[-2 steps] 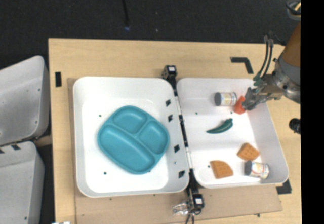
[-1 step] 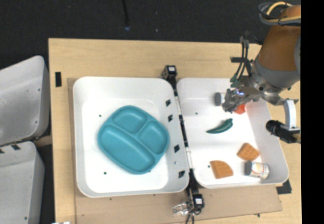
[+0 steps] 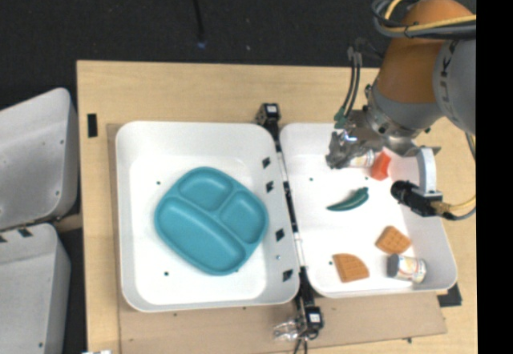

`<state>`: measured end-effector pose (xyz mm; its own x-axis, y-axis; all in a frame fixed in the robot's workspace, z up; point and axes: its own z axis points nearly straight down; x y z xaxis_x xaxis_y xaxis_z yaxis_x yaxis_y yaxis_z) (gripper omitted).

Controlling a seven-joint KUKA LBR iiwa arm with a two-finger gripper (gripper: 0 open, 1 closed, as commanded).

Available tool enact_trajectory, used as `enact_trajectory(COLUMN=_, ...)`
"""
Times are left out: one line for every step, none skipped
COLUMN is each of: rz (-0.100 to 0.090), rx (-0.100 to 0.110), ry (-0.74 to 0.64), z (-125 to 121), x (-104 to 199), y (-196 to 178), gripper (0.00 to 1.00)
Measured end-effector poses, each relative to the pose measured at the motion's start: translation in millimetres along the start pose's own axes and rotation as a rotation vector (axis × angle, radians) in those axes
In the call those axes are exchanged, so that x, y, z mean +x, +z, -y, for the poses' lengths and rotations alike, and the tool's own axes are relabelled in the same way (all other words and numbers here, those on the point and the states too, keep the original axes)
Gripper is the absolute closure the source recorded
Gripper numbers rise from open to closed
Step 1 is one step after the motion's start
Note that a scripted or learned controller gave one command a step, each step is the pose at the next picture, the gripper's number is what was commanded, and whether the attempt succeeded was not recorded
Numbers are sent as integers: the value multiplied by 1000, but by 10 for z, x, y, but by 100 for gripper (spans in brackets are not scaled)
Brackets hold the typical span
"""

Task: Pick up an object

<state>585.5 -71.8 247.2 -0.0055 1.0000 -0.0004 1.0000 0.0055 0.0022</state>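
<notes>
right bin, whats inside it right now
The right bin holds a dark green pepper-like piece, two orange waffle-like pieces, a small pale container and a red object, partly covered by the gripper above it.

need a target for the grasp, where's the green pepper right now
The green pepper lies in the right bin, near its middle, just below the gripper and above the two orange waffle pieces.

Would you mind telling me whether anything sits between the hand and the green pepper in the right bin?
Nothing visible does. The hand hangs over the right bin's upper part, and the green pepper lies just below it in the view, with bare white floor between them.
</notes>
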Motion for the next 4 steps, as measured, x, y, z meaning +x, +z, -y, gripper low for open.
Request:
enact_trajectory(rz=-1, rx=-1, ry=-1, z=-76, x=443, y=-38, gripper=100)
enact_trajectory(rz=-1, rx=3, ry=-1, z=-8, x=980, y=52, gripper=100)
enact_trajectory(rz=-2, rx=1, ry=-1, z=-16, x=1493, y=-17, gripper=100)
enact_trajectory(rz=0, rx=2, ry=3, z=-16, x=1463, y=-15, gripper=0)
